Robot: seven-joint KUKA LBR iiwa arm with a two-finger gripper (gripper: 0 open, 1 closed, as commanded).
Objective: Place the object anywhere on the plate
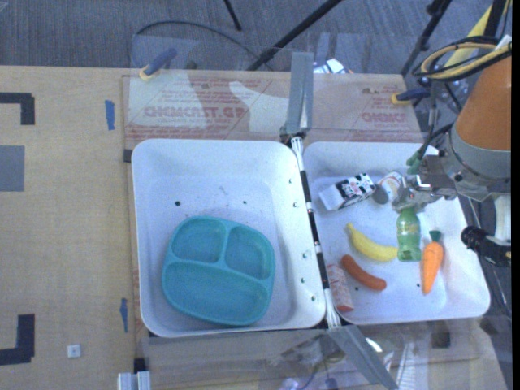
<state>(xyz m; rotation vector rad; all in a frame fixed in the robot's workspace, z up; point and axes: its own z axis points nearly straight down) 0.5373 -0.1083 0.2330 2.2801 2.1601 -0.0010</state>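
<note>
A teal plate (218, 270) with three compartments lies in the left bin (203, 161), towards its front. The right bin (349, 159) holds a green bottle (409, 238), a yellow banana (371, 246), a red sausage (363, 272) and an orange carrot (431, 265). My gripper (412, 200) hangs over the right bin's far right part, right above the top of the green bottle. Its grey wrist hides the tips, and whether it touches the bottle is unclear.
A black-and-white packet (349, 191) and a small can (390, 187) lie at the back of the right bin. A brownish wrapped bar (339, 287) rests by the divider between the bins. Cables and tripod legs surround the bench.
</note>
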